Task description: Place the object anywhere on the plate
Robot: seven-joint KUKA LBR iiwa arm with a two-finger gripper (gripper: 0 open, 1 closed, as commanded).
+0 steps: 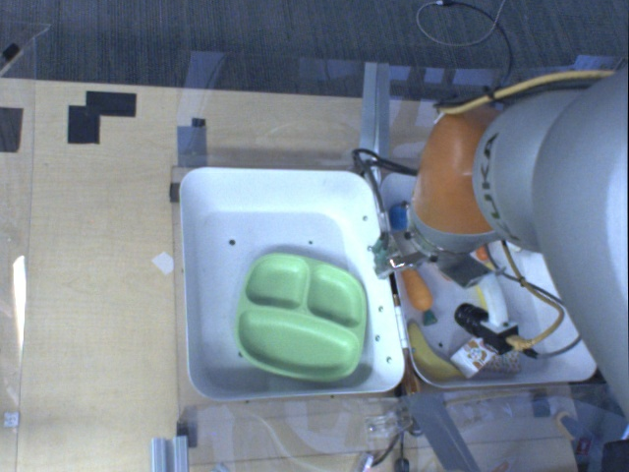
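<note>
Nearest the camera, in the front corner of the right bin (562,370), lie a yellow piece (425,346) and a small printed packet (476,356), close together. Level with them in the left bin (211,214), the green plate (300,315) sits flat in the near half, its three compartments bare, which leaves the whole of it open as a target.

A little farther back in the right bin an orange piece (418,291) lies along the bin's left wall, with a white piece (495,301) to its right. The gripper (397,256) hangs just above the orange piece, so that is probably the object meant; it lies in the bin, not lifted. The wrist hides the gripper's tip, so I cannot tell whether it is open or closed.

The arm (550,165) leans over the right bin, likely because the loose things are there. Beyond lie the bench (88,264) with black marks (98,114), then dark floor and a thin cable (462,18).
</note>
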